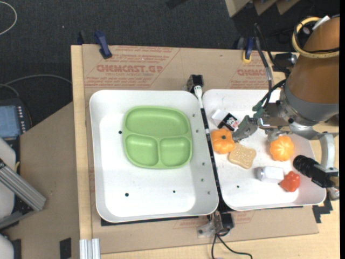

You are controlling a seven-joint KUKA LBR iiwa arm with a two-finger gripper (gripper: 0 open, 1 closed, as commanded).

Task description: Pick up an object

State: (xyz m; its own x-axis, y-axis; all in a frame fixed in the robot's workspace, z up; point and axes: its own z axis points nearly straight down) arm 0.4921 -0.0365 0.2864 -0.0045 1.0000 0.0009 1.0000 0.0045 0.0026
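We look down on a cardboard-topped bench (161, 63) printed with red lettering, where two shallow white bins sit side by side, touching along a dark centre seam. Taking the right bin (242, 198) as our landmark: the left bin (108, 161) lies directly against its left wall and carries a pale green divided plate (158, 136), three compartments, lying flat in that bin's upper half. The grey arm (315, 63) with its orange band looms over the right bin's upper right corner, and its gripper (245, 128) reaches down and leftward to the bin's upper left quarter; we cannot tell whether its fingers are spread or pressed together, and we see nothing between them. Just beside the gripper's tip, against the right bin's left wall, sits a small orange pumpkin-like toy (222, 141), with a tan cracker-shaped piece (242, 156) touching its lower right. An orange fruit (281, 148) rests right of the bin's centre. Below it lie a small grey-and-white block (269, 172) and, near the bin's lower right corner, a red toy (290, 182). A black-and-white item (228, 121) lies near the bin's upper left, above the pumpkin-like toy. Blue clamps (102, 45) grip the bench's far edge.
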